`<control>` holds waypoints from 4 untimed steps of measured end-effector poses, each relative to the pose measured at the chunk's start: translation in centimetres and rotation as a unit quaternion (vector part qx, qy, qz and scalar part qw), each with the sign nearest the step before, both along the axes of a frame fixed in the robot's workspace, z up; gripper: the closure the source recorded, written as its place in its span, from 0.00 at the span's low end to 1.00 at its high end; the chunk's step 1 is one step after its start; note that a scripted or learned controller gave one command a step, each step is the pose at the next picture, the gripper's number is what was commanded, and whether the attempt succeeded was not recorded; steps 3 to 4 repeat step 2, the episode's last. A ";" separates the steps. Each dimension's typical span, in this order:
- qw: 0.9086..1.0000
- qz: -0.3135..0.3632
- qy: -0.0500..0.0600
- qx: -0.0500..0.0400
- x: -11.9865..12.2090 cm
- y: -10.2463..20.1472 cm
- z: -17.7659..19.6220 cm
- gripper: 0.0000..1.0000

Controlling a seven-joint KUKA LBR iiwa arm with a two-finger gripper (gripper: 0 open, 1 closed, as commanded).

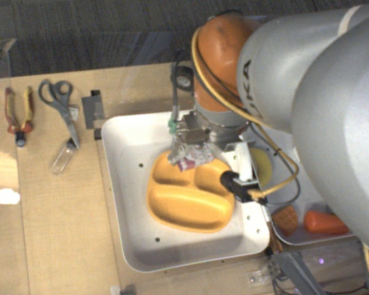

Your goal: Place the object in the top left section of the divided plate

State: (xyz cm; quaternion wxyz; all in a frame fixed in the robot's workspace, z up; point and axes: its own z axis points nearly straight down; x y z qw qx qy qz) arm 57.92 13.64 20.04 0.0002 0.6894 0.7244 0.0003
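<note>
Grey arm (323,109) loomed closest; its gripper (190,151), pinching a crinkled object (187,158), hovered at twelve o'clock over the yellow divided plate (186,201).

This is a robotics lab or workshop. A pale wooden bench (49,253) carries pliers (18,114) and scissors (61,107) at the upper left of the frame, a white bin (128,207) sits mid-frame, and grey carpet (83,21) runs along the top.
</note>
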 end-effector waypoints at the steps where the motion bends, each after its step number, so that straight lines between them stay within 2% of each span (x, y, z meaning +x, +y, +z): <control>1: 1.000 0.000 -0.001 0.000 0.0 0.0 0.1 0.00; 2: 0.996 -0.091 -0.002 0.000 5.5 -4.4 4.1 0.00; 4: 0.996 -0.091 -0.002 0.000 5.5 -4.4 4.1 0.00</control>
